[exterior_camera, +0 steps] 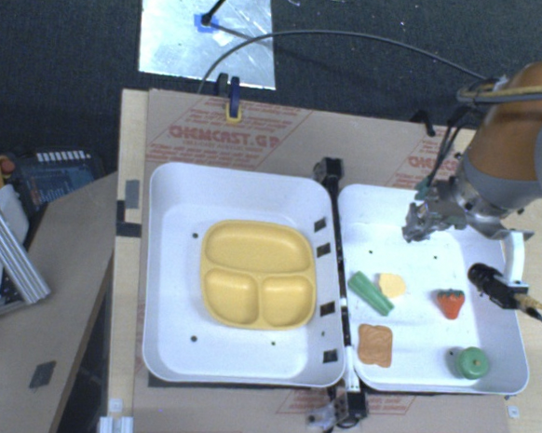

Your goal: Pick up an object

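The right bin [511, 365] holds a green stick-shaped piece [370, 292], a small yellow piece [393, 285] beside it, a brown toast-like square [375, 344], a red strawberry-like item [449, 302] and a round green item [471, 363]. My gripper [420, 223] hangs over the back part of the right bin, above and behind the yellow piece, apart from all the objects. Nothing shows between its tips.
The left bin [170, 250] holds a yellow three-compartment tray [257, 273]. A black clamp divider [330, 234] runs between the bins. The grey arm with its orange band [521, 128] comes in from the right. Cables arc over the back of the bench.
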Action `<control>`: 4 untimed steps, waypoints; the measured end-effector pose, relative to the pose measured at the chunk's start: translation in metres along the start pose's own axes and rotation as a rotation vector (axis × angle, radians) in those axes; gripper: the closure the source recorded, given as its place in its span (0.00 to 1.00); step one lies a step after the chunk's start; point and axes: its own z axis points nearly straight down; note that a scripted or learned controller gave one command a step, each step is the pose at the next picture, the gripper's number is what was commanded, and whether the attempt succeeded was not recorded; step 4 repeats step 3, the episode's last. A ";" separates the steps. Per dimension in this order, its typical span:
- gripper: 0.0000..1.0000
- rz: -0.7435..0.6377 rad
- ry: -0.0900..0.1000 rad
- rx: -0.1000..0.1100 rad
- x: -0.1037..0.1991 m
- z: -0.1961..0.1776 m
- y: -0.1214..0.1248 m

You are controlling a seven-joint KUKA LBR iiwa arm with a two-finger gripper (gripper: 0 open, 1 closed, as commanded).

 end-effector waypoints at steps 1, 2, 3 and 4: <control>1.00 0.000 0.000 0.000 0.050 -0.007 -0.006; 1.00 -0.002 0.001 -0.002 0.110 -0.013 0.003; 1.00 -0.003 0.002 -0.001 0.173 -0.010 -0.002; 1.00 -0.003 0.002 -0.001 0.173 -0.010 -0.002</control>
